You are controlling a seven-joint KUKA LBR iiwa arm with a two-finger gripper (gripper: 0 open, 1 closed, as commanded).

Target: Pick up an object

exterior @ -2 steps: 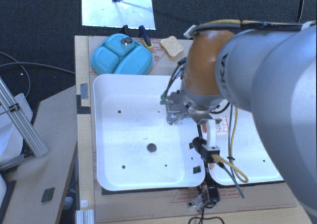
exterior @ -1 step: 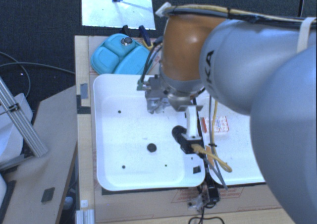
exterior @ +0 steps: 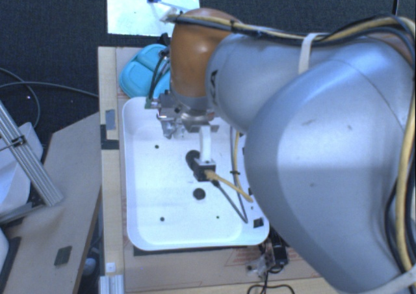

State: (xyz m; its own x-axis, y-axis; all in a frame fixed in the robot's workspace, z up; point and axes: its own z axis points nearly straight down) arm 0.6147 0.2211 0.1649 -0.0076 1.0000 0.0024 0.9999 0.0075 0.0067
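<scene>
A light-blue rounded object (exterior: 138,75) sits at the far left corner of the white bin (exterior: 146,234), partly hidden behind the arm. My gripper (exterior: 171,125) hangs below the orange wrist band over the far part of this bin, just in front of the blue object. Nothing shows beneath it. A small dark round disc (exterior: 199,194) lies on the bin floor nearer the front, apart from the gripper.
The big grey arm (exterior: 325,143) covers the whole right side and hides the second bin. A white sheet (exterior: 130,0) lies on the dark ground beyond the bench. A wooden board (exterior: 65,175) and a metal rail (exterior: 26,156) stand at the left.
</scene>
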